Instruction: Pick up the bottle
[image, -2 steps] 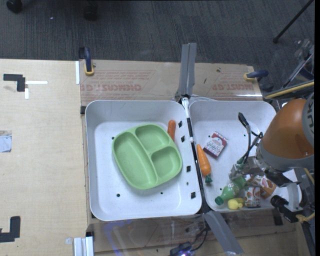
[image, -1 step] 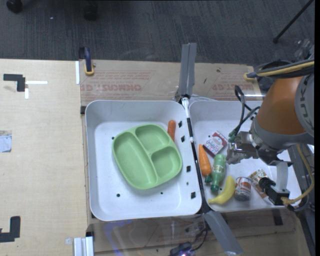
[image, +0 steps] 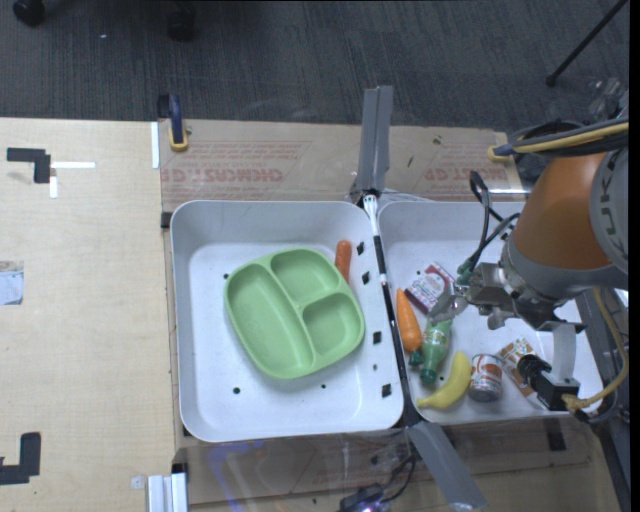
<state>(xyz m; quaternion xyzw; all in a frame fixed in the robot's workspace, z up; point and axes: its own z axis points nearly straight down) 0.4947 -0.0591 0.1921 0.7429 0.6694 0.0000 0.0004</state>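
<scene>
The bottle (image: 433, 350), clear with a green tint, lies in the right bin (image: 455, 225) between an orange carrot (image: 408, 319) and a banana (image: 447, 383). My gripper (image: 453, 303) hangs just above the bottle's upper end, over the middle of the right bin. Whether it touches the bottle I cannot tell. The grey arm with its orange band (image: 565, 210) reaches in from the right.
Also in the right bin are a red-and-white packet (image: 430, 284), a small can (image: 486, 378) and another packet (image: 517, 352). The left bin (image: 200, 300) holds a green divided plate (image: 293, 312) and a small orange piece (image: 343, 259) by the divider.
</scene>
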